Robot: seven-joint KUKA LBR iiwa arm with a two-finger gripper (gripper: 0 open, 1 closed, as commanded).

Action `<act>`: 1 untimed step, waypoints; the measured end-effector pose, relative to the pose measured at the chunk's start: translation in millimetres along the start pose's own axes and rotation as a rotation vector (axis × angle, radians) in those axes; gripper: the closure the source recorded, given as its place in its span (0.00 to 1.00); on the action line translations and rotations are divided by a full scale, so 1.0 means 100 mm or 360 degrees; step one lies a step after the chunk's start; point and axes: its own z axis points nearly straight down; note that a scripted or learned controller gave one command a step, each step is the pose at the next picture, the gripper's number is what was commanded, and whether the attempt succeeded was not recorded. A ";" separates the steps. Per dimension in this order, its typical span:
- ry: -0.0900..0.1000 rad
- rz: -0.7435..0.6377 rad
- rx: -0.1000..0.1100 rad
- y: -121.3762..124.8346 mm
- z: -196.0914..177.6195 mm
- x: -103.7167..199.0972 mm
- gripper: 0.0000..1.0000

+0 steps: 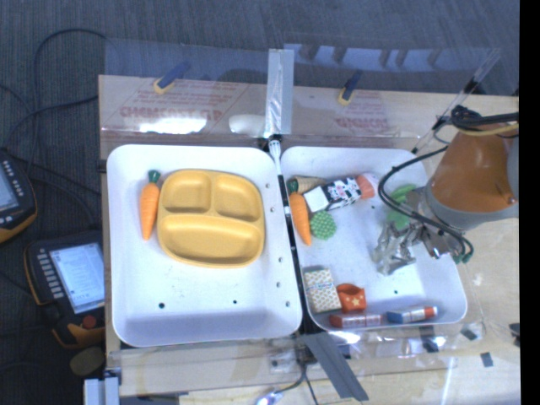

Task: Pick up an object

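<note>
While the task names no single object, I see several candidates in the right bin (447, 289): a carrot (299, 218) along its left wall, a green round thing (322, 224) touching it, a white carton with black patches (337, 193) near the back, a small patterned box (320, 288), an orange piece (351, 296) just beside that box, and two marker pens (386, 317) lying along the front wall. None of them is lifted. My arm (472, 180) comes in from the right and bends down over the right half of this bin, with the orange band above the wrist. Its pincer (396, 247) hangs low over the bin floor, apart from all these things. I cannot tell how the pincer stands, because it is blurred. The left bin (126, 302) carries a yellow divided plate (211, 218) and a second carrot (149, 207) just beside it. Both bins sit on the surface (494, 327).
</note>
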 end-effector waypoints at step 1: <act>0.0012 -0.0176 -0.0007 -0.23 -0.02 0.18 1.00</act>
